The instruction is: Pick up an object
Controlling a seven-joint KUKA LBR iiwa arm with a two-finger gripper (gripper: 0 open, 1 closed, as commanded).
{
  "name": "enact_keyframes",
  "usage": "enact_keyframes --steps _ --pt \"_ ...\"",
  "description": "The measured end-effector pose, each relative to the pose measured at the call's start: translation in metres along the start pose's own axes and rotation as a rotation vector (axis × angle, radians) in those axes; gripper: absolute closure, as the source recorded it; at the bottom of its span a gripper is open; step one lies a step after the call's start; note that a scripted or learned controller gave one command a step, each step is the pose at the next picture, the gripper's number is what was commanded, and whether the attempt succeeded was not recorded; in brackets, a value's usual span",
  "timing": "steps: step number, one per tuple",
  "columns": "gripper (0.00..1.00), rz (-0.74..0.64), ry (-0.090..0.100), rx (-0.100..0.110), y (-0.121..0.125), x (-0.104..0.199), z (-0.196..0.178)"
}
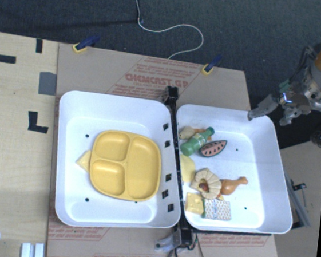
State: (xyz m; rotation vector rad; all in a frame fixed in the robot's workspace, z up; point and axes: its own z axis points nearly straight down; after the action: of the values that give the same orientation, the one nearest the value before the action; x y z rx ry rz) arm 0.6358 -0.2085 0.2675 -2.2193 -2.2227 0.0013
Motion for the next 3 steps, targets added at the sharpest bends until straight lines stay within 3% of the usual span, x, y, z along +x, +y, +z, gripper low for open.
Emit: enact_keyframes --steps 2,3 --pt "0.0 -0.002 0.0 0.005 0.001 0.004 0.09" --pt "0.0 -0.001 0.001 0.006 -0.001 0.012 0.153"
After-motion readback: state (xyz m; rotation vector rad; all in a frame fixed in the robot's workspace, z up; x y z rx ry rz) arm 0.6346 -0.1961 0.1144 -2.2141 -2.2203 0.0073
